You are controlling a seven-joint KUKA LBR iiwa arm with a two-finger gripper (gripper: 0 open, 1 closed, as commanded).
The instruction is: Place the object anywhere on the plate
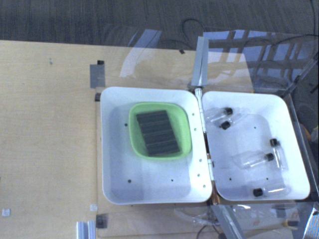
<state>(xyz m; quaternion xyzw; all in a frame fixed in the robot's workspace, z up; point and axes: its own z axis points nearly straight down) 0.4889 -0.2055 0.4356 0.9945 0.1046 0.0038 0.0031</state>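
Block on plate, job looks finished

I see the dark block (157, 132) lying flat on the green plate (185, 131), at about 11 o'clock in the left bin (149, 190). Claw state: cannot tell.

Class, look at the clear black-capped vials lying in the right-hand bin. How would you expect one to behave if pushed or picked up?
The vials lie on their sides and look round, so a push would probably roll one. They seem clear, smooth and small, so likely light but slippery between fingers, and possibly fragile.
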